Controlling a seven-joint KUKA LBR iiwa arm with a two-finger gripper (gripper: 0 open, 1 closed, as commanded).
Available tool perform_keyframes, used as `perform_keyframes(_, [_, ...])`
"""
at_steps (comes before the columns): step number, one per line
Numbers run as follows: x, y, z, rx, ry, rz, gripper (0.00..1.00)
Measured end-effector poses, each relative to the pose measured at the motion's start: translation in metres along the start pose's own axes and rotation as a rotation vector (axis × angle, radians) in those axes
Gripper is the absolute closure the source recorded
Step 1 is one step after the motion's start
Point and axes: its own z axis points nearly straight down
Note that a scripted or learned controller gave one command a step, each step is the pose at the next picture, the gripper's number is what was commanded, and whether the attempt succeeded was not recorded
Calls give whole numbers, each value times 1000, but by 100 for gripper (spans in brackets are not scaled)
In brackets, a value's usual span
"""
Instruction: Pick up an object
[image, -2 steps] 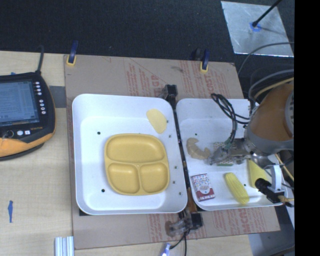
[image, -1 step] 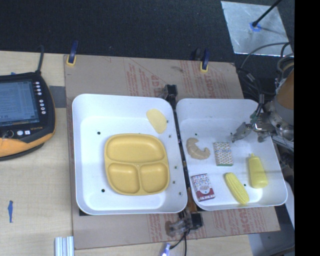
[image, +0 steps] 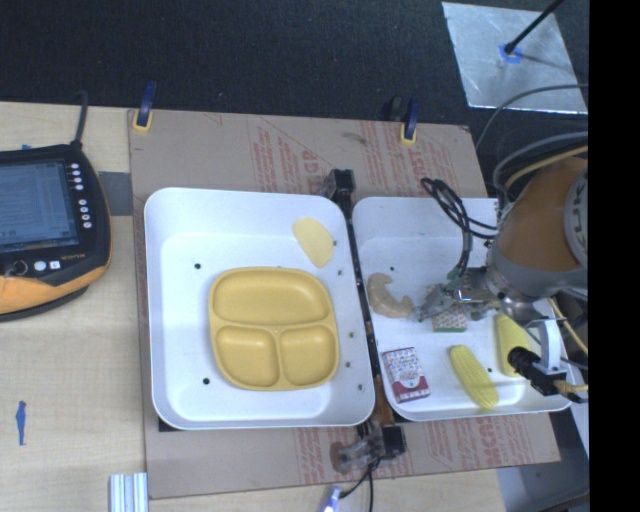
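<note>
Overhead, I see my gripper (image: 452, 300) low in the right bin (image: 420, 222), just beside a small speckled object (image: 451, 319); jaws' state I cannot tell.

In the left bin (image: 170, 300), a yellow divided plate (image: 273, 327) fills the centre, with a pale yellow piece (image: 314, 241) at one o'clock; open floor rings it. The right bin (image: 400, 225) is crowded from three to six o'clock by the gripper (image: 447, 297), a corn cob (image: 473, 376), a small card (image: 404, 372) and a tan piece (image: 386, 297); its twelve o'clock floor is open.
</note>
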Motion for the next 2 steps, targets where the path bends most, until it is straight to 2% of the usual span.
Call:
perform_keyframes(1, [-1,0,-10,2,-2,-4,100])
perform_keyframes(2, [98,-4,-101,-3,0,-1,100])
